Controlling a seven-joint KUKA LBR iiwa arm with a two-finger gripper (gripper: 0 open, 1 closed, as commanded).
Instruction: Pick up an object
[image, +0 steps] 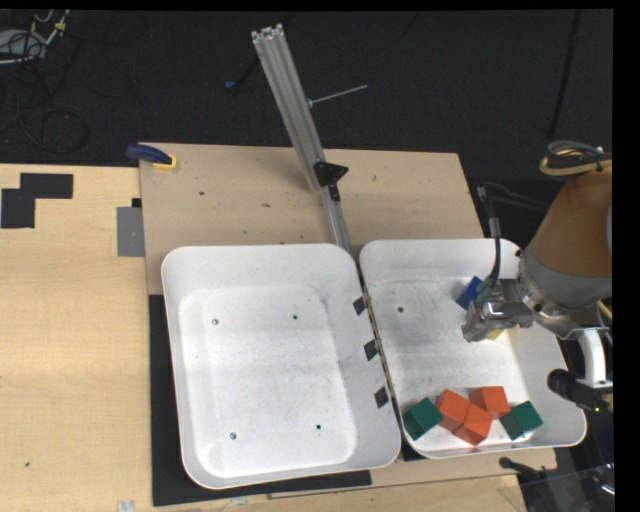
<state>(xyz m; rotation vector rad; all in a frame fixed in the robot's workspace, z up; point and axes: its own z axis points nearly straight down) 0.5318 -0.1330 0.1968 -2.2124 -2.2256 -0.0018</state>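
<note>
One arm (575, 250) reaches in from the right and bends down over the right bin (430, 270). Its gripper (487, 322) hangs low near the bin's right edge, beside a blue block (468, 292). Five more blocks sit by the bin's front edge: three orange blocks (470, 412) and two green blocks (422, 416). The left bin (190, 290) sits beside it.

Overhead slanted view, seemingly mid-distance

Aluminium extrusion post (296, 105) leans over the wooden desk (70, 300); blue-yellow clamp (150, 155) at its back-left edge, black cables (40, 40) behind.
</note>
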